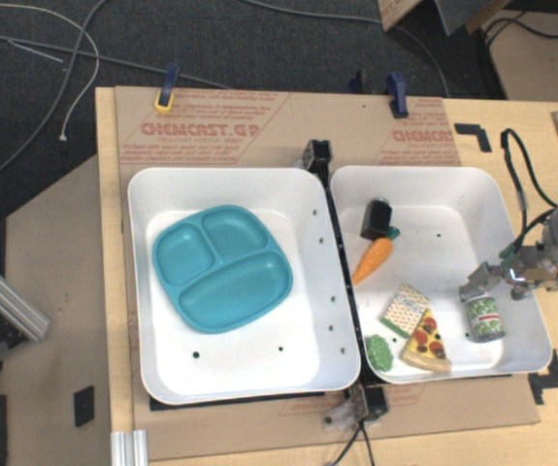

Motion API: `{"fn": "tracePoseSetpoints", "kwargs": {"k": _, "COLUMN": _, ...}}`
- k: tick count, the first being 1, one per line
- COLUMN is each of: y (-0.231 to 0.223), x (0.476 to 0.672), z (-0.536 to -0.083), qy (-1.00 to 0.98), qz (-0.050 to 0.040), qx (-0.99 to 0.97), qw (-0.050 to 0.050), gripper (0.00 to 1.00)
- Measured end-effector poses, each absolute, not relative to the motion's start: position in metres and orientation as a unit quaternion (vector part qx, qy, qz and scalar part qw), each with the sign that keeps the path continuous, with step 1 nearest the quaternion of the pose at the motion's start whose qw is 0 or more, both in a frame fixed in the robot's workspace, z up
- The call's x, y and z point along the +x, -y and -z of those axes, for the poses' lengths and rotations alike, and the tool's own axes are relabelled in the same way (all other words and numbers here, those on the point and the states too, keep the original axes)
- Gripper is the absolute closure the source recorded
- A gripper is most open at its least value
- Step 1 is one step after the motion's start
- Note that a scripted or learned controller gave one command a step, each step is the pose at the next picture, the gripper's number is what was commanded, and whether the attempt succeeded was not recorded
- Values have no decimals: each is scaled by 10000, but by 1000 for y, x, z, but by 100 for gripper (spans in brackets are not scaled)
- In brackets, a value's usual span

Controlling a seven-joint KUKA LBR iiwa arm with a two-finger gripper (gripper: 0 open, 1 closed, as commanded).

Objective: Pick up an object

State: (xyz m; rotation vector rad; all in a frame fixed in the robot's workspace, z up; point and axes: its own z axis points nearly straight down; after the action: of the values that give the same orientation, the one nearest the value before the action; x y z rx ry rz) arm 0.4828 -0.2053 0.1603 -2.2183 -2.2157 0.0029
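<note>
Partly cut off, hand (pixel 497 278) above small can (pixel 484 318), fingers unclear

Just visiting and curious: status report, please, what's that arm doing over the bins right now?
Gripper low in right bin, just above small can. Nothing visibly held. Pizza toy, carrot nearby, apart from it. Blue plate in left bin.

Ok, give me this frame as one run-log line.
gripper: right bin, above small can | grasp: none seen | carrot, pizza slice: untouched | left bin: blue plate
</note>
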Motion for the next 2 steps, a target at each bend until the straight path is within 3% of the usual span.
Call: {"fn": "tracePoseSetpoints", "kwargs": {"k": 2, "y": 199, "x": 490, "z": -83, "qy": 7070, "qz": -4, "qx": -7072, "qw": 28, "gripper": 0}}
